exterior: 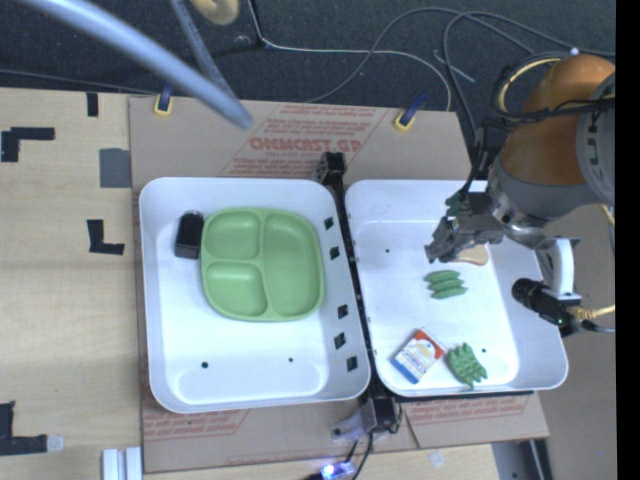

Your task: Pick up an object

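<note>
Two shallow white bins (352, 268) share a cardboard-topped bench; the grey two-finger gripper (442, 249) hovers in the right one. Its grip state is unclear; nothing looks lifted yet, with the small green pea pod (446, 285) at its six o'clock.

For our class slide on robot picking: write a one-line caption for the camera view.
Claw poised over right bin near pea pod; green plate in left bin.

So you've got two bins side by side on the desk (60, 268). In the left bin (160, 348) there's a divided plate (264, 265) sitting mid-bin, with a small block (189, 235) touching its left edge. In the right bin (395, 218) the tool (446, 246) hangs over the far-right part, a flat piece (474, 256) just beside it, a pea pod (446, 285) just near of that. Down at the near edge you'll find a small carton (418, 355) with a leafy piece (466, 364) right next to it.
</note>
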### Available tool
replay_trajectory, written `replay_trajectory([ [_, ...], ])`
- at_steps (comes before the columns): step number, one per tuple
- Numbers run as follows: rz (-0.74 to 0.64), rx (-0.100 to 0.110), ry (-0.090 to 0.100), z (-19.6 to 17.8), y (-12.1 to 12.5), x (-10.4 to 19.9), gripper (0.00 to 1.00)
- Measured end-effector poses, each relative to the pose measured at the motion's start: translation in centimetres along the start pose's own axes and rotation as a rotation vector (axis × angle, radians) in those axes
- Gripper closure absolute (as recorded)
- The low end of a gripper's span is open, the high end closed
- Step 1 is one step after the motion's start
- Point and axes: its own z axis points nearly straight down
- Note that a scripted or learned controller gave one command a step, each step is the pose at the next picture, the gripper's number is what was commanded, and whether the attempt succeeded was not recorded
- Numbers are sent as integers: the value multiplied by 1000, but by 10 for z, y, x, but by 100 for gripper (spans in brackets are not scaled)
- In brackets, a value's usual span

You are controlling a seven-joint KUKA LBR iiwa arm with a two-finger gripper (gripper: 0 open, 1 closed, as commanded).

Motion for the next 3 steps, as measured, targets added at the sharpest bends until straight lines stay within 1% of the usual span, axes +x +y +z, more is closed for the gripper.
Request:
replay_trajectory([
  [1, 0, 2, 0, 5, 19, 50, 100],
  [2, 2, 2, -2, 16, 32, 102, 100],
  [3, 0, 1, 0, 5, 34, 156, 100],
])
